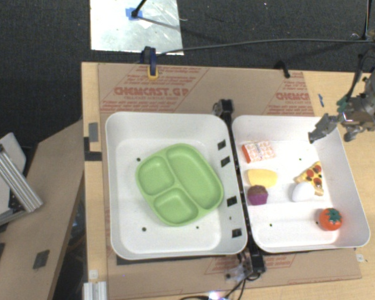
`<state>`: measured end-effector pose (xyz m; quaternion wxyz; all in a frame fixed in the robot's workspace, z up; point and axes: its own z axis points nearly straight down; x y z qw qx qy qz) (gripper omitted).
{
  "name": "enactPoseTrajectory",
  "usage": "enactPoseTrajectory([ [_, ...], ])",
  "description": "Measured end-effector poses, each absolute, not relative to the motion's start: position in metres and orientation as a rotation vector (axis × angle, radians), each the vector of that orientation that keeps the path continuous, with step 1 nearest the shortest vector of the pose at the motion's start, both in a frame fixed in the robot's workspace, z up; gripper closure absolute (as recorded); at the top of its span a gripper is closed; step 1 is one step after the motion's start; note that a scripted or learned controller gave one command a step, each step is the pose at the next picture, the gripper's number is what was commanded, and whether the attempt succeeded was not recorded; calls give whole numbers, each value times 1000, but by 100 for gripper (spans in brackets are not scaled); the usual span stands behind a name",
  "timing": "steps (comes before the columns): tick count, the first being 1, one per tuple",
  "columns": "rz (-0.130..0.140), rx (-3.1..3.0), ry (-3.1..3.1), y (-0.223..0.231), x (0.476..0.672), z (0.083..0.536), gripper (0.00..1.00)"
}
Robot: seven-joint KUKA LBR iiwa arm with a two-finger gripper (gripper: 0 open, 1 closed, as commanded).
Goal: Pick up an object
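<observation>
The right bin (281, 236) holds several small toys: a red-and-white packet (259, 150), a yellow piece (262, 177), a purple piece (257, 195), a white egg shape (301, 192), a pizza slice (313, 175) and a red-orange tomato (329, 218). My gripper (333, 132) hangs over that bin's far right corner, above and beyond the pizza slice. It is open, with nothing between its fingers.
The left bin (128, 136) holds a green divided plate (178, 183). A black divider with clips runs between the bins. Cardboard sheeting lies under both. A blue clamp (150, 60) sits at the back edge, and cables cross the dark background above.
</observation>
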<state>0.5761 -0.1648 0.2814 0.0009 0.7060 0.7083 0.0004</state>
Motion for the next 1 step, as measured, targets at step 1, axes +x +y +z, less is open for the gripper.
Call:
enactPoseTrajectory([
  [1,-1,2219,2225,-162,581,238,0],
])
